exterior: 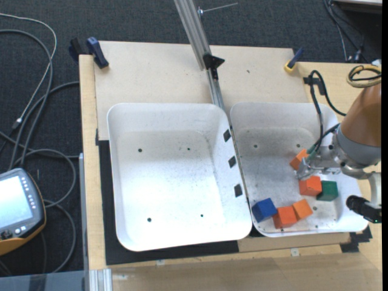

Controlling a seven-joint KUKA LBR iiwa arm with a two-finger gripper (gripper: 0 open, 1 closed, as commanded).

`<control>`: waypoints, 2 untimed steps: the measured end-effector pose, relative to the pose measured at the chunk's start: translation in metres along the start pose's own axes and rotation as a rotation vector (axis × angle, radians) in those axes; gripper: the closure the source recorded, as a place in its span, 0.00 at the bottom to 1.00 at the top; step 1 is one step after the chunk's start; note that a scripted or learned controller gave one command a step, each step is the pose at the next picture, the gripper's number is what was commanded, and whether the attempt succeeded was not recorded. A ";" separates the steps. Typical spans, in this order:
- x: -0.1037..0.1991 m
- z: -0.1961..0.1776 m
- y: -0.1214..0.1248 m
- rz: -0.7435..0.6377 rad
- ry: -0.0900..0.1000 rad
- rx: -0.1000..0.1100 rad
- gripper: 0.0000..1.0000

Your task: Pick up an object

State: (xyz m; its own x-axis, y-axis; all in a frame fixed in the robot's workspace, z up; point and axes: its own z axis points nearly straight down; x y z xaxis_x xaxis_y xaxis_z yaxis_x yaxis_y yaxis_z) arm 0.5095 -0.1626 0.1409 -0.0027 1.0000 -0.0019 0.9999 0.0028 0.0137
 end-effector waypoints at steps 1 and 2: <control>0.000 0.001 0.000 0.000 0.000 0.002 0.00; -0.001 0.007 -0.001 0.000 -0.002 0.000 0.00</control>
